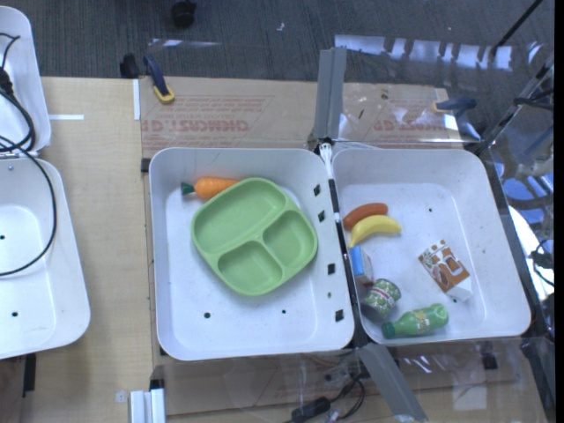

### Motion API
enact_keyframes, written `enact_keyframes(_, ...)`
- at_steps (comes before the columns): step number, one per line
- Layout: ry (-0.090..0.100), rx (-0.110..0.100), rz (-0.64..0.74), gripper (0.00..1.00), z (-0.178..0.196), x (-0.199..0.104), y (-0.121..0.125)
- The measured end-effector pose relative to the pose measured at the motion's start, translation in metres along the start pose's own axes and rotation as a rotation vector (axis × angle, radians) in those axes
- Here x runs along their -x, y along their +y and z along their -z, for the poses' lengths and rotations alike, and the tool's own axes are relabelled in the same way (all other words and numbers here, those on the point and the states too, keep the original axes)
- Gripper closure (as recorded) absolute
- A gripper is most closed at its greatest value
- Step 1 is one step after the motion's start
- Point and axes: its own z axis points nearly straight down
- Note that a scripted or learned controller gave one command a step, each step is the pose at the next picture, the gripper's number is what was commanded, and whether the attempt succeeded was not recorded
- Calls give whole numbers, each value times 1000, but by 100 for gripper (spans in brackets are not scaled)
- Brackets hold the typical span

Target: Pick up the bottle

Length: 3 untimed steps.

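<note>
My end effector's state I cannot tell from this view.

The bottle [416, 322] is green and lies on its side in the right bin [493, 196], close to that bin's near edge, its cap end pointing toward the near left corner. Just beside it, toward the left wall, sits a small round can [382, 295] with a green and red label; the two look close to touching, though I cannot be sure. A blue item [357, 262] lies against the left wall just behind the can. Farther back along that wall are a banana [375, 228] and, touching it on the far side, a sausage [366, 212]. A small carton [445, 270] lies tilted toward the right side, apart from the bottle.

In the left bin [172, 263], a green tray [255, 234] with three compartments takes up the middle, and a carrot [211, 186] rests at its far left rim, near the bin's far left corner.
</note>
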Motion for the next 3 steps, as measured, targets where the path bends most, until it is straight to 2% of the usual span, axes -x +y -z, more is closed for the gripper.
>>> enact_keyframes(1, 3, 1, -14, 0, -54, -8, 0)
enact_keyframes(2, -14, -7, 115, 0, -233, -35, 1)
enact_keyframes(3, -21, -9, 120, 100, -222, -32, 2)
